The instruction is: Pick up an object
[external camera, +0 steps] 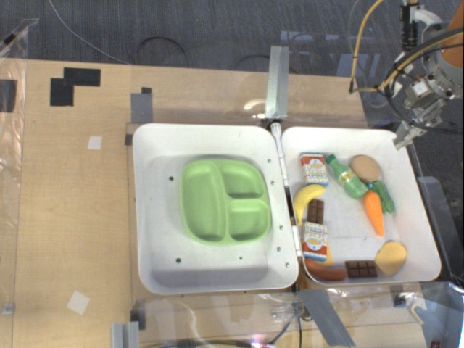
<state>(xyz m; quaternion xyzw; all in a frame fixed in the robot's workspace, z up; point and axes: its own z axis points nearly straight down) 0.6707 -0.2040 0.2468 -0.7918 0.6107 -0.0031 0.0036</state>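
No single object is named, so the likeliest candidates are the toy foods strewn across the right bin (428, 227). The carrot (374, 214) lies nearest the bin's middle; its long axis runs roughly from 11 to 5 o'clock, green top (383, 195) toward 12 and orange tip toward 5. It looks like the easiest thing to close on across its narrow width. Touching it at 10 o'clock is the green bottle (346, 177), slanted with its cap toward 10 o'clock, and just beyond that a brown egg-like piece (366, 168).

Toward 9 o'clock sit a banana (307, 196), a chocolate bar (315, 210) and two small cartons (314, 169), packed close by the bin's left wall. At 6 o'clock lie a yellowish lump (391, 257), another chocolate piece (360, 269) and a sausage (325, 271). They lie loose and crowded, so any descent risks nudging a neighbour.

The left bin (145, 194) holds a green divided tray (223, 199), flat and centred.

The claw (404, 135) hangs at 1 o'clock from the carrot, over the bin's far right corner, well apart from every object. It is small and blurred here, and I cannot tell its state; nothing appears to be in it.
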